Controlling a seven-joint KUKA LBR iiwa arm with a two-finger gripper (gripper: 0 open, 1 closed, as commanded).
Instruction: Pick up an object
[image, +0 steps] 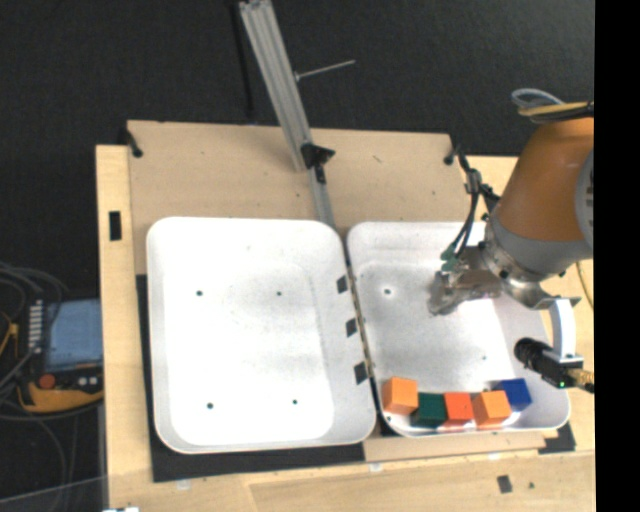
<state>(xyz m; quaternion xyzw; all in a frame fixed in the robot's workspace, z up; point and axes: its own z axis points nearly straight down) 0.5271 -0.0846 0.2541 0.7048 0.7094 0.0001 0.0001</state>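
Seen from above, the pincer (452, 292) hangs over the middle of the right bin (420, 240), nothing seen between its fingers; how far they are parted cannot be told. The approach step appears to be in hand. A row of blocks lies along the right bin's near wall, well apart from the pincer: orange block (402, 394), green block (431, 408), two more orange, then blue block (514, 392). A reach toward that wall and a descent would be called for next.

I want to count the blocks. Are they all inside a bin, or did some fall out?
All inside. The five blocks, two orange ones, a green, another orange and a blue, sit in a row along the right bin's near edge.
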